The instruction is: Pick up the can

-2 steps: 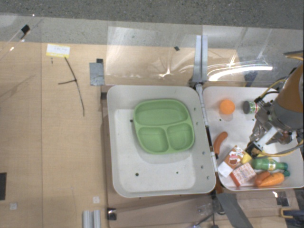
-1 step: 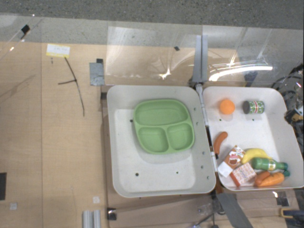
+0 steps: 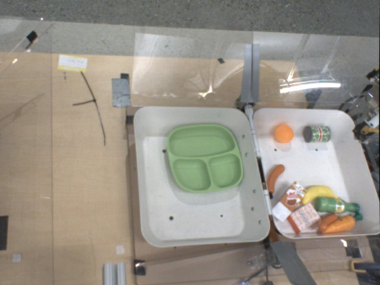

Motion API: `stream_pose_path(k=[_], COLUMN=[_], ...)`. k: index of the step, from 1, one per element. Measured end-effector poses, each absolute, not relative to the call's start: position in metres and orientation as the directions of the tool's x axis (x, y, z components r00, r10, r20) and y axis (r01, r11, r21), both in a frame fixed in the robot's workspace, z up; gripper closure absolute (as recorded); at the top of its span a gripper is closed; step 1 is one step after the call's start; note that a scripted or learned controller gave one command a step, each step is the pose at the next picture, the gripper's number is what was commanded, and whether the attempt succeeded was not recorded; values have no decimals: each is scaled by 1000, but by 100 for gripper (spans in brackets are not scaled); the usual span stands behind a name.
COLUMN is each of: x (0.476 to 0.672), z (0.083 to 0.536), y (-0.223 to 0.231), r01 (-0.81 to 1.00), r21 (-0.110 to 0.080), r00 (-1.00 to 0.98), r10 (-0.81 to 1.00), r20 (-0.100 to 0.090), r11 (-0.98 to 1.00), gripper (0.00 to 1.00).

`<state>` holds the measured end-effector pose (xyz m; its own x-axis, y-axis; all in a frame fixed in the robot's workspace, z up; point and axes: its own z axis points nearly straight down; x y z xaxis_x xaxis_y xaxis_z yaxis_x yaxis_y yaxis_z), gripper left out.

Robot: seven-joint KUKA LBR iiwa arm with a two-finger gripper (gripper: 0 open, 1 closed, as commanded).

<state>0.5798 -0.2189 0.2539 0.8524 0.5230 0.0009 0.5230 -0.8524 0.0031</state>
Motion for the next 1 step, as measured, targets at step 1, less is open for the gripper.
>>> stream_pose_path(k=[1], x=[614], z=[206], y=[-245], r01=[532], r21=[2], r00=[847], r10=[532], r20=[-1], r11=[-847], gripper=[0])
